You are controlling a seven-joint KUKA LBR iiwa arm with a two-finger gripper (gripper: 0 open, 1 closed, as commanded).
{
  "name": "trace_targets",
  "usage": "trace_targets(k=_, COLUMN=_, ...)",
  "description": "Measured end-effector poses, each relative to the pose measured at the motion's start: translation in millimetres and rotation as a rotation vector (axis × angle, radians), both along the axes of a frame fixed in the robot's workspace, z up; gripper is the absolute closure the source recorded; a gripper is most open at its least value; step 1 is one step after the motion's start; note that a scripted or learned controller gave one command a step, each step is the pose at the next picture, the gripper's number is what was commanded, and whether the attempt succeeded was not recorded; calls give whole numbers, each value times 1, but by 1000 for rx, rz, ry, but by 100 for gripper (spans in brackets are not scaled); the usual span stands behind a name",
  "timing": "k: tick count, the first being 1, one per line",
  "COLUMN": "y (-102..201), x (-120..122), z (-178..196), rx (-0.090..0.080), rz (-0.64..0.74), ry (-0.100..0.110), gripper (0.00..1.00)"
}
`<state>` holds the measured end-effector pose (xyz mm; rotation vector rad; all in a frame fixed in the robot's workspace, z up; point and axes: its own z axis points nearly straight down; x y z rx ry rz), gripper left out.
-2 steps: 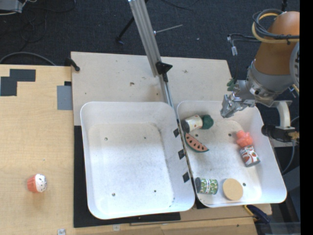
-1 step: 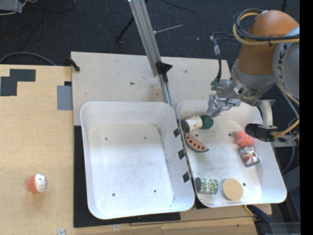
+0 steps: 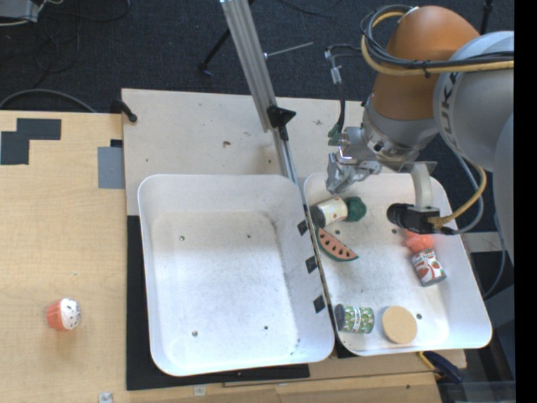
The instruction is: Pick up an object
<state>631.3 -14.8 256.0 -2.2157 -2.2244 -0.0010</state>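
My gripper (image 3: 342, 176) hangs over the far left corner of the right bin (image 3: 470, 326). Just below it in the view lies a cream cylinder with a dark green end (image 3: 337, 210), close to the bin's left wall; I cannot tell if they touch. A watermelon slice toy (image 3: 339, 248) lies in front of that. Near the front edge sit a green patterned can (image 3: 356, 318) and a tan round disc (image 3: 400, 325). A red and white can (image 3: 428, 267) and a small orange piece (image 3: 418, 242) lie toward the right side.
The left bin (image 3: 159, 225) adjoins the right one along a divider with black clips. A slanted aluminium bar (image 3: 252, 57) rises behind the bins. A small red and white figure (image 3: 64, 315) lies on the wooden bench far left.
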Motion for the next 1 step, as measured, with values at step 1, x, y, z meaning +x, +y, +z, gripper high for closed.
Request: trace_targets(k=1, y=47, x=8, z=-21, rx=0, rz=-1, ry=4, gripper=100)
